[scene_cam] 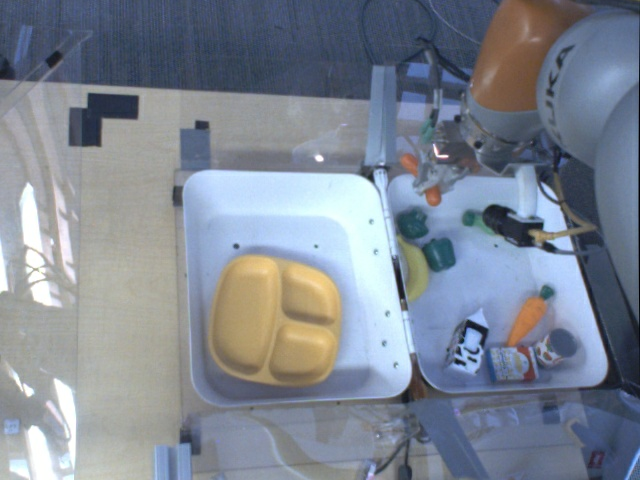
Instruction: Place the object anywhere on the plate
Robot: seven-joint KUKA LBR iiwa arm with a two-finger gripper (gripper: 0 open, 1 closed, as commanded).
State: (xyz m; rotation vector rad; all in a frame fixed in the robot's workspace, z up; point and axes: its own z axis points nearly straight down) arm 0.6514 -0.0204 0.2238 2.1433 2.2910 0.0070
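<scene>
A yellow plate (275, 318) with three compartments lies in the left bin (215, 208). My gripper (434, 178) hangs over the far left corner of the right bin (580, 298). A small orange thing (432, 196) shows right at its lower tip, and whether it is gripped is unclear. Another orange bit (408, 164) sits just left of the gripper by the bin's rim.
The right bin holds two dark green pieces (412, 224) (439, 255), a banana (414, 273), a small green thing (470, 218), a toy carrot (528, 315), a black-and-white carton (467, 345), a small box (510, 363) and a can (553, 346).
</scene>
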